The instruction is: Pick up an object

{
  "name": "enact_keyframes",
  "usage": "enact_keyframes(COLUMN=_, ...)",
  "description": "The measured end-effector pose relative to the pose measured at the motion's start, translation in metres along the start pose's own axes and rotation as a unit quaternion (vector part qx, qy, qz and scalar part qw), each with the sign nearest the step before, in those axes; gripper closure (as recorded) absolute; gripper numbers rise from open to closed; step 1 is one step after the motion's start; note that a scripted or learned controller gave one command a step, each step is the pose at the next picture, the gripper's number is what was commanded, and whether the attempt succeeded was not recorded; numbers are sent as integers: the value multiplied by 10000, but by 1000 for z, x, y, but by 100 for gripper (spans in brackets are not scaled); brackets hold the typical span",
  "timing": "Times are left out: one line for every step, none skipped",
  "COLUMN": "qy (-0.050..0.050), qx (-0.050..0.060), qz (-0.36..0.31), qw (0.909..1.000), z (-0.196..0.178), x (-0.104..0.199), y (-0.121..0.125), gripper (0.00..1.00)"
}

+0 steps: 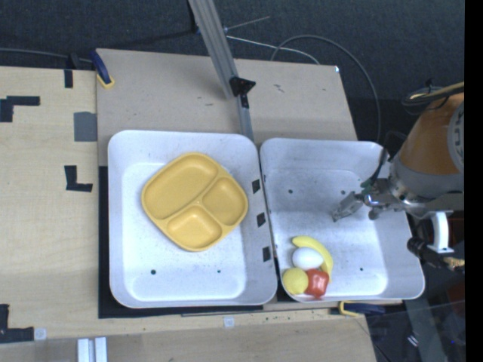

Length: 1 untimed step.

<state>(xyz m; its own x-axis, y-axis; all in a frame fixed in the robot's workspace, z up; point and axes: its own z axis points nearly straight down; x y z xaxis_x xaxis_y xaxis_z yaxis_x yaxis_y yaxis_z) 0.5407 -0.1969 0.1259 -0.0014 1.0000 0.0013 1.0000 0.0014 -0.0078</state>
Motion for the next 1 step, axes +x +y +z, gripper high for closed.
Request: enact_keyframes(qy=-16, qx=-34, qz=0, qw=10000, z=38, x=0, y=0, gripper=0)
